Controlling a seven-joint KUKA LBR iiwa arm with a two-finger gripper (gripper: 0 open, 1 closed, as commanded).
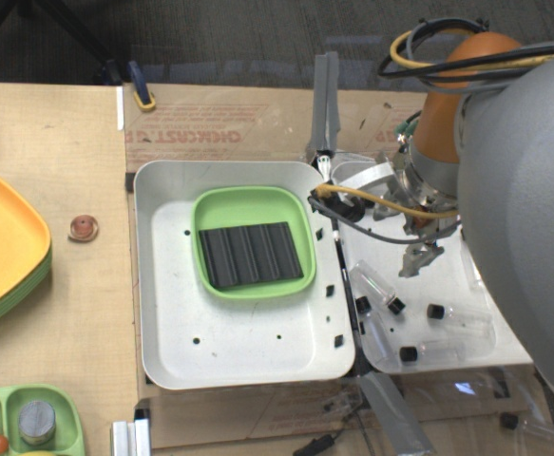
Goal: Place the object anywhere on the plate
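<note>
**Grey arm over the right bin, slab on the plate**

Grey pincer [419,255] hangs over the right bin [467,340]; its grip state I cannot tell. The arm [505,160] bends in from the right, orange band up top. Across in the left bin [162,331], the dark ribbed slab [250,255] lies flat on the green plate [248,212], long axis running left-right, slightly tilted.

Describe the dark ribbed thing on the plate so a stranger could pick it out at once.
Start at the left white bin, the one away from the arm. A square green plate with rounded corners lies in its upper half, and the dark ribbed slab lies flat on that plate. It is the only dark grey, ridged rectangle there; the small black pieces in the right bin are far smaller.
</note>
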